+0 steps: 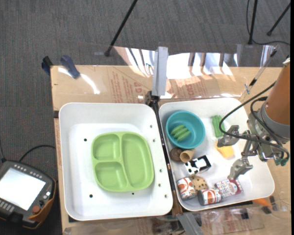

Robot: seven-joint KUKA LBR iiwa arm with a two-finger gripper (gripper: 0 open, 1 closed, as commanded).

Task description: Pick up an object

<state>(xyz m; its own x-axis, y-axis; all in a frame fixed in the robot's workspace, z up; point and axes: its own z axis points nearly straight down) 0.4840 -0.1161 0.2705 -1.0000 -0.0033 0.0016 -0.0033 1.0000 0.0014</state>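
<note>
Right bin [262, 190] holds a teal bowl [185, 129], yellow block [226, 151], toy cow [197, 164] and cans [209, 196], all lying loose.

Right bin [264, 190]: bare floor toward 3 o'clock; cans [213, 192], toy cow [198, 164] and teal bowl [185, 129] crowd the 6–10 o'clock arc.
</note>
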